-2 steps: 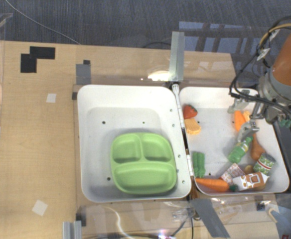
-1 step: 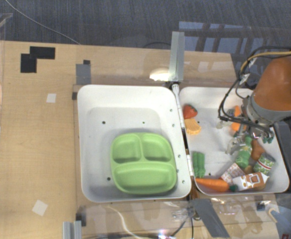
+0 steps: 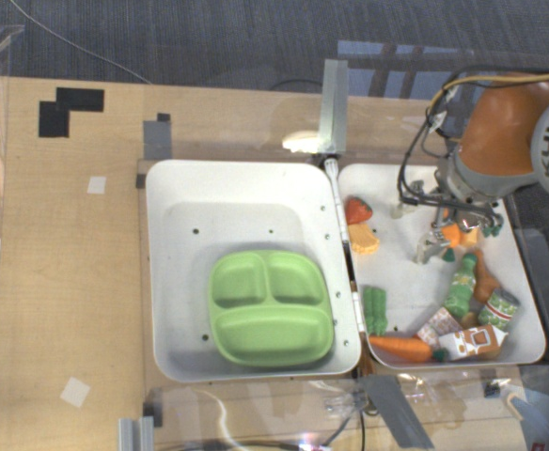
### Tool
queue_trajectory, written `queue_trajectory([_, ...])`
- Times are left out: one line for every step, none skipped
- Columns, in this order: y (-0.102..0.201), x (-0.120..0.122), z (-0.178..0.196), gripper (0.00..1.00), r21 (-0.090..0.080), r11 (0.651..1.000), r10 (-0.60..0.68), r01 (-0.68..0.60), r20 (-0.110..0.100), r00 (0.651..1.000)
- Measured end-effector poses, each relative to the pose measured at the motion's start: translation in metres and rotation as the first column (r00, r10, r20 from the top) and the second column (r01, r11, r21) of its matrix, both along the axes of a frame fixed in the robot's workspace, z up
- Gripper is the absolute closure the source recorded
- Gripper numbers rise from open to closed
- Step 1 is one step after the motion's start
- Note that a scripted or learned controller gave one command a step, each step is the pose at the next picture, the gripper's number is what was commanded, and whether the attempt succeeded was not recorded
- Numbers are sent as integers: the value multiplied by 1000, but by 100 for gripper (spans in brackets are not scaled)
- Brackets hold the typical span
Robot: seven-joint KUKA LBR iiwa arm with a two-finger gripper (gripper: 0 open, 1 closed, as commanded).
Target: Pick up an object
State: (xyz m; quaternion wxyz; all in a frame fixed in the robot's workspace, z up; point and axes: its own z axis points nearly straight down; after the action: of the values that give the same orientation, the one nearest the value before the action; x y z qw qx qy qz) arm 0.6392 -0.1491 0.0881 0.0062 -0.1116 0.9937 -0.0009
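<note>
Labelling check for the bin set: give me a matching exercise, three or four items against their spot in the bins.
Items:
1. green plate
2. carrot
3. green bottle
4. hand

Places:
A. right bin, near edge
B. left bin
C. right bin, upper right, over an orange item
D. right bin, just below the hand

Pairs: 1-B, 2-A, 3-D, 4-C

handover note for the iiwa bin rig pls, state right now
Gripper: low in the right bin, at its upper right. An orange item sits at the tips; can't tell from this angle whether it is held.
Right bin: red piece and yellow-orange piece by the divider, green bottle, carrot, small cartons near the front.
Left bin: green divided plate.
Done: nothing visibly lifted.
Left: confirm a grasp and lift one object.
</note>
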Motion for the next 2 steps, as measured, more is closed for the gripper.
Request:
queue_trajectory([18, 24, 2, 0, -2, 996, 93, -93, 2, 996])
queue_trajectory([16, 34, 3, 0, -4, 983, 184, -183, 3, 983])
